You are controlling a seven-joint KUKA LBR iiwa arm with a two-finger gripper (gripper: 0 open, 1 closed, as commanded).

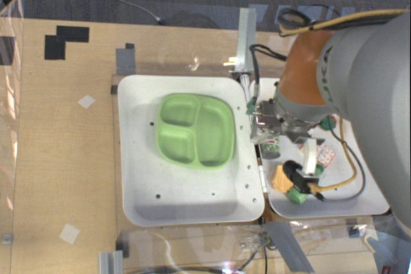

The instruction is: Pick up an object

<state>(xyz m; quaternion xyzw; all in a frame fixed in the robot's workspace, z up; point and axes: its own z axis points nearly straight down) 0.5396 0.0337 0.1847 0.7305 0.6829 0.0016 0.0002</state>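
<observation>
With the gripper (pixel 268 133) low over the left edge of the right bin (pixel 359 205) and its fingers' state impossible to tell, you'd do best centring over the small dark jar (pixel 270 149) just beneath before closing
</observation>
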